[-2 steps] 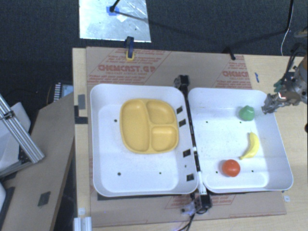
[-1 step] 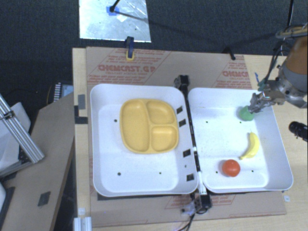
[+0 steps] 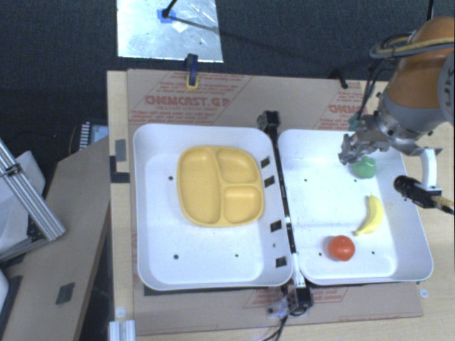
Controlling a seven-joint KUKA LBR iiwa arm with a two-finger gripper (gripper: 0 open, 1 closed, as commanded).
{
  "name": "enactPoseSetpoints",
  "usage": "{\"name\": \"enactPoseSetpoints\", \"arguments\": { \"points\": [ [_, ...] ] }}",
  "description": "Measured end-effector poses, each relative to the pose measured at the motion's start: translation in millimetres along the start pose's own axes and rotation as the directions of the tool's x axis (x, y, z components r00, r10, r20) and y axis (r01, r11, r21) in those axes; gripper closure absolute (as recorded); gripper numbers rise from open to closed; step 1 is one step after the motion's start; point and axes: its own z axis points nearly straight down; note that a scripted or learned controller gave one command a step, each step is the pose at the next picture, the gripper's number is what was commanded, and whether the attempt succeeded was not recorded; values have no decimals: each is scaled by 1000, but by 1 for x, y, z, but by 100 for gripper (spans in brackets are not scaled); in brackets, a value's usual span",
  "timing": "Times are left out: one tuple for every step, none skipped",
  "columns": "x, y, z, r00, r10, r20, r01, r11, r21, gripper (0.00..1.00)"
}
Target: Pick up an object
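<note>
Two shallow white bins are seen side by side on the bench, the left bin (image 3: pixel 153 261) and the right bin (image 3: pixel 313 190), touching along a dark central seam. The arm (image 3: pixel 419 84), grey with an orange band, is seen reaching in from the right over the far part of the right bin. A yellow divided plate (image 3: pixel 219 185) is seen lying flat in the middle of the left bin. The gripper (image 3: pixel 357 151) is lowered directly onto a green object (image 3: pixel 366 168) near the right bin's far side; how far it is open, and whether the object is gripped, cannot be told. A banana (image 3: pixel 371 217) is seen nearer the front, with a red tomato (image 3: pixel 341 248) just beside its lower tip.
</note>
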Motion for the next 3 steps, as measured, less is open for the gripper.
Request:
{"name": "enactPoseSetpoints", "arguments": {
  "points": [
    [59, 8, 11, 1000, -1, 0, 1, 1000, 1, 100],
    [115, 11, 0, 1000, -1, -1, 1, 1000, 0, 100],
    [161, 13, -2, 1000, 0, 0, 0, 1000, 0, 100]
  ]
}}
